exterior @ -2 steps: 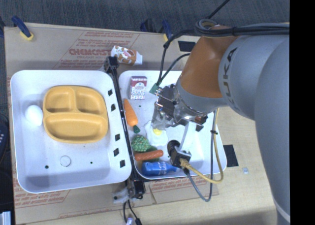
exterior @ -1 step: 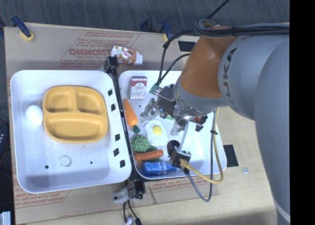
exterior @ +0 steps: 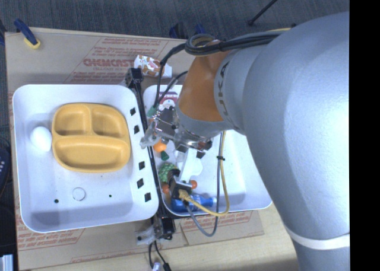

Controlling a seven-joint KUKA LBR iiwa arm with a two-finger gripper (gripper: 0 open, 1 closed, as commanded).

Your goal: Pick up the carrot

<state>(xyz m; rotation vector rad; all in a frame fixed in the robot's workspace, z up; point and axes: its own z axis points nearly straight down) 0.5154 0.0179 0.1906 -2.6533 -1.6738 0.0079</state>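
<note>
I saw the gripper [exterior: 168, 145] low in the right bin [exterior: 252, 195], at 9 o'clock of which lay the carrot [exterior: 158, 144]; finger state undeterminable, so I judged the lift not yet done.

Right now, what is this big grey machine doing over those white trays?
A grey robot arm reaches down into the right bin, its gripper low among small toys, close to an orange piece that may be the carrot. Whether it has grasped it is unclear. The left bin holds a yellow divided plate and a white ball.
</note>
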